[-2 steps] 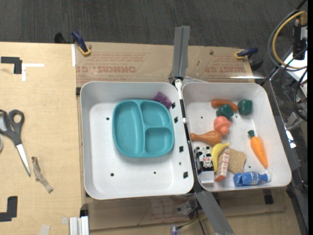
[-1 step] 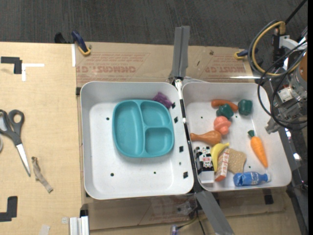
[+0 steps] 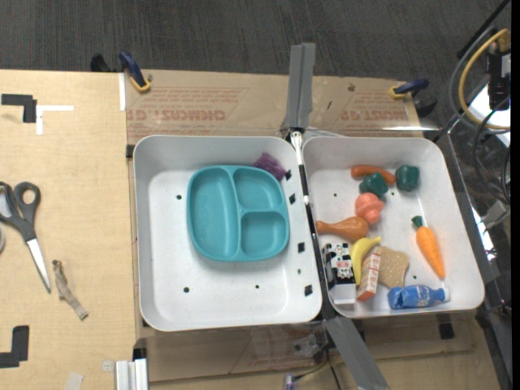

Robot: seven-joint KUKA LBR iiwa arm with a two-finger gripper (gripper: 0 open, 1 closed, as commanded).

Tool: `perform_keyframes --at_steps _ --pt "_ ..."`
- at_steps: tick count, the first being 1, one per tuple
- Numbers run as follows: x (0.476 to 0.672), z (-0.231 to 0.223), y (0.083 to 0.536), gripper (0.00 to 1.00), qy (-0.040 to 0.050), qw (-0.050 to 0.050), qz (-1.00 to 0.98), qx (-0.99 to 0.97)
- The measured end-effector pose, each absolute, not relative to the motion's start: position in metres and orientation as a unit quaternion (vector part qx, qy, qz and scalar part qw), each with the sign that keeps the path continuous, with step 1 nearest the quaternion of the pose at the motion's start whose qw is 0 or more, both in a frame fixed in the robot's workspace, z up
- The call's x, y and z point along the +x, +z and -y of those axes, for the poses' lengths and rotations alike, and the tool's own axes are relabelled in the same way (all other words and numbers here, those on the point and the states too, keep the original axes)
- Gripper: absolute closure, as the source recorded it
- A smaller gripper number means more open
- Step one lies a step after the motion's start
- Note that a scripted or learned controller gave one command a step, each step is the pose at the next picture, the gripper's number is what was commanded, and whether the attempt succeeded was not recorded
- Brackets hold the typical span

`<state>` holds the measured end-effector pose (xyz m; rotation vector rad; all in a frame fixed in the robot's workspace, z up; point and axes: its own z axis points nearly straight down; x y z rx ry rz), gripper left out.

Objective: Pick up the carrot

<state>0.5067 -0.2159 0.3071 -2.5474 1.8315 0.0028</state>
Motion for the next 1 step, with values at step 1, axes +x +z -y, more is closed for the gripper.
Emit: perform_keyframes --at_steps 1 --pt "0.4789 0.1551 0.2281 1.0 0.0019 0.001 -0.573 -0.819"
